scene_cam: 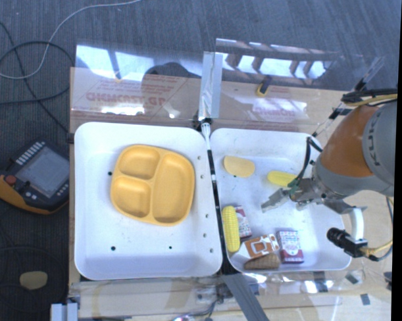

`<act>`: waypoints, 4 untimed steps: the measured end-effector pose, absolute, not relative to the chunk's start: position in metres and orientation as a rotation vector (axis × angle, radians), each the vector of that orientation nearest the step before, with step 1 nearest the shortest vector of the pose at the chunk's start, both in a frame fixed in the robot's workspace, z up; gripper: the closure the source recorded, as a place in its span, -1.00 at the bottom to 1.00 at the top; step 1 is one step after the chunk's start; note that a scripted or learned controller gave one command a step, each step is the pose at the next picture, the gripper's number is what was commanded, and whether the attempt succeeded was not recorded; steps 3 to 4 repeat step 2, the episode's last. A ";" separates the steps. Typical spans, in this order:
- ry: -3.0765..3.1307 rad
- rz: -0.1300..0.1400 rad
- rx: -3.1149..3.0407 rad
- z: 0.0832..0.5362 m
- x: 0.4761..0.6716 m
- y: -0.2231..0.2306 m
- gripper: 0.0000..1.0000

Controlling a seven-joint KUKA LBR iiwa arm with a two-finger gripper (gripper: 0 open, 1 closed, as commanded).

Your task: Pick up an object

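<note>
My gripper (279,197) hangs low over the middle of the right bin (320,144), reaching in from the right below the arm's orange band. Just above it lies a small yellow banana-shaped piece (280,177); nothing can be seen held in the gripper. A flat yellow oval piece (239,166) rests at the bin's upper left. Along the front edge sit a corn cob (230,228), a small printed packet (243,225), a brown carton (261,245), a red carton (290,246) and a brown cone-shaped piece (262,261).
The left bin (92,251) holds a yellow divided plate (153,184). A raised rim between the two bins (212,190) runs top to bottom. A pendant controller (32,177) lies on the floor at the left. Clear panels stand behind both bins.
</note>
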State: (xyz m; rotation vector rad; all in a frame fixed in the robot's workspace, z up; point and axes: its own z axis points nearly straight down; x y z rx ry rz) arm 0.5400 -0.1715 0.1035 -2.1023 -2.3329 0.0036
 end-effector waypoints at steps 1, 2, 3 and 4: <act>-2.362 -0.005 -2.088 0.089 0.618 -0.157 -1.00; -2.404 0.035 -1.992 0.088 0.654 -0.144 -1.00; -2.404 0.035 -1.992 0.088 0.654 -0.144 -1.00; -2.404 0.035 -1.992 0.088 0.654 -0.144 -1.00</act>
